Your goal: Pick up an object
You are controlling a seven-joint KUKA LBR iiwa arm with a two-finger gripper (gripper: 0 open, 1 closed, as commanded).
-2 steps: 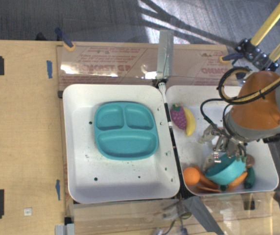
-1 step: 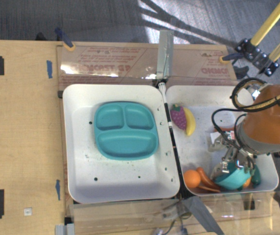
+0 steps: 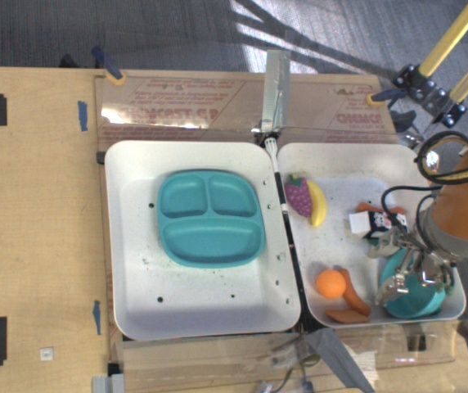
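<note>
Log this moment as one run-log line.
arm: over right bin | end effector: above teal bowl | orange, grapes, banana: in right bin | teal plate: left bin

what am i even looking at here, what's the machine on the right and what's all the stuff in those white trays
This is one camera fixed above a bench, looking down at a slant. The grey and orange shape at the right is a robot arm; its job is to pick up an object. At its end is a metal two-finger gripper, hanging low over a teal bowl in the right bin. I cannot tell whether it holds anything. That bin also has purple toy grapes touching a yellow banana, an orange ball, an orange carrot-like piece and a small white and black item. The left bin holds a teal divided plate.
</note>
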